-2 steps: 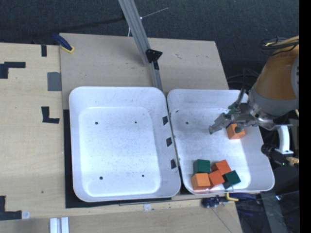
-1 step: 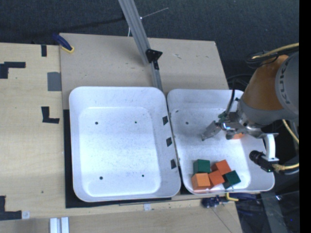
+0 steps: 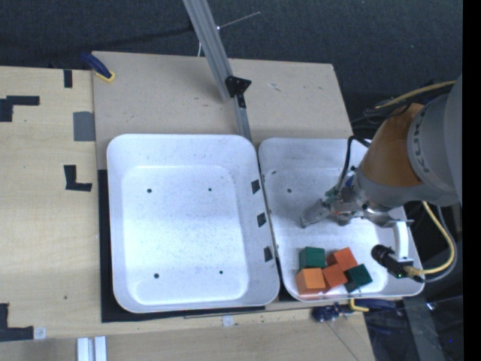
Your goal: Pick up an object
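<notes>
Several small blocks lie clustered at the near end of the right bin (image 3: 301, 160): a dark green block (image 3: 312, 258), an orange block (image 3: 310, 280), a red-orange block (image 3: 343, 260) with another (image 3: 334, 276) beside it, and a second dark green block (image 3: 358, 277). My gripper (image 3: 316, 215) hangs over the middle of the right bin, a little beyond the blocks and apart from them. Nothing shows between its fingers. The grey arm with its orange band (image 3: 391, 156) reaches in from the right.
The left bin (image 3: 120, 156) sits beside the right one. A grey metal pole (image 3: 210, 40) slants over the bench's far side. Black cables and a yellow one (image 3: 440, 250) run along the right bin's outer edge.
</notes>
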Motion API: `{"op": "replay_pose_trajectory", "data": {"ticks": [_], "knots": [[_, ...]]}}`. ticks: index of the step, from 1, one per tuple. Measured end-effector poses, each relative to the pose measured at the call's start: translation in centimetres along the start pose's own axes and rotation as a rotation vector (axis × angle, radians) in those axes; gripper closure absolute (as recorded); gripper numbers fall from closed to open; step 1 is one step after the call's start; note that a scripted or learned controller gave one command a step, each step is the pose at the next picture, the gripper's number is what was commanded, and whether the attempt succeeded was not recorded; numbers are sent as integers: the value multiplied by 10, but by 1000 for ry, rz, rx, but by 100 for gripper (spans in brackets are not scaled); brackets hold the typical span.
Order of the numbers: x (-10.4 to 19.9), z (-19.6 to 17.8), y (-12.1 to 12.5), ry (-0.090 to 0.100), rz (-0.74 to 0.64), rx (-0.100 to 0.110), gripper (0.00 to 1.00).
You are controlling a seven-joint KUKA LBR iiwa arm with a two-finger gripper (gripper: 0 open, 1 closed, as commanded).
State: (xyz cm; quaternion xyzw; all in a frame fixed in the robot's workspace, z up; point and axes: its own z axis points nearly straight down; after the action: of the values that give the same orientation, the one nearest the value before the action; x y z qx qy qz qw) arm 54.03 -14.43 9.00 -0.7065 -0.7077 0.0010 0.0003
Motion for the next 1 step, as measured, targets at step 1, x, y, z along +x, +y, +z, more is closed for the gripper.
{"op": "replay_pose_trajectory", "data": {"ticks": [1], "knots": [[0, -11, 0, 2, -1, 2, 100]]}}
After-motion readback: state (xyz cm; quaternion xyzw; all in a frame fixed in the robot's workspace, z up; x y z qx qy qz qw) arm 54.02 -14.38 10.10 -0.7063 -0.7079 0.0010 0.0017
